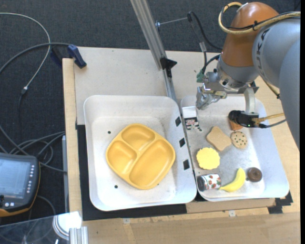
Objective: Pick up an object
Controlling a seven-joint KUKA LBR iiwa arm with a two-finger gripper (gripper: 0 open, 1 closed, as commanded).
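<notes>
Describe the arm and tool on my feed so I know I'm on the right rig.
The arm is smooth grey, with a rounded orange band above the wrist. A yellowish cable loops over the orange part and dark cables run down beside it. The tool is bare grey metal with small dark fittings.

Grey pendant (16, 183), loose cables (33, 52)

Dark grey carpet floor (28, 95), black cables (33, 35) lying on it, pale wooden surface (119, 71), silver pole (152, 38), small screen (16, 183) at left
</notes>
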